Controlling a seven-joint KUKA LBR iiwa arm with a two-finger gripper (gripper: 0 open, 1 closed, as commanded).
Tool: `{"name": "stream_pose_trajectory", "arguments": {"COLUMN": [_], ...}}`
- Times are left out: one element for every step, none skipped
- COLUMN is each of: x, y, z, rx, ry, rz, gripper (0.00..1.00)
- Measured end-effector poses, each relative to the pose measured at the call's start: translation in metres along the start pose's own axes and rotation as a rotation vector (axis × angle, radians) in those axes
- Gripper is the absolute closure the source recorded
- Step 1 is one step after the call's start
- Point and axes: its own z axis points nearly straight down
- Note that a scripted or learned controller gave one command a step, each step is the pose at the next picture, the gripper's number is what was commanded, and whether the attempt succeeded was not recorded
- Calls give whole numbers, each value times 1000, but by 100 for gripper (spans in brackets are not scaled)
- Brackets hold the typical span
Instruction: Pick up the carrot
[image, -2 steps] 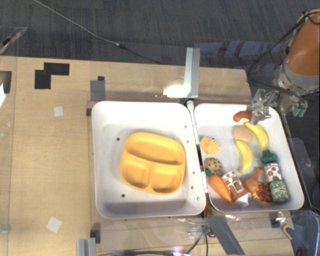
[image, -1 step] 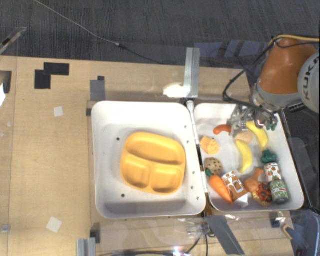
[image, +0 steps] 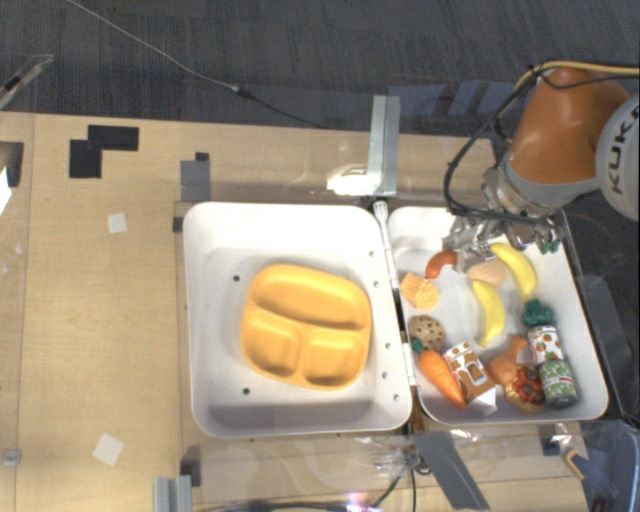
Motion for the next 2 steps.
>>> {"name": "stream_pose_trajectory", "arguments": {"x": [23, 8], "y": [36, 25], "z": [0, 48], "rx": [-1, 5], "ry": [2, -22], "rz": [178, 322], "gripper": [100, 100]}}
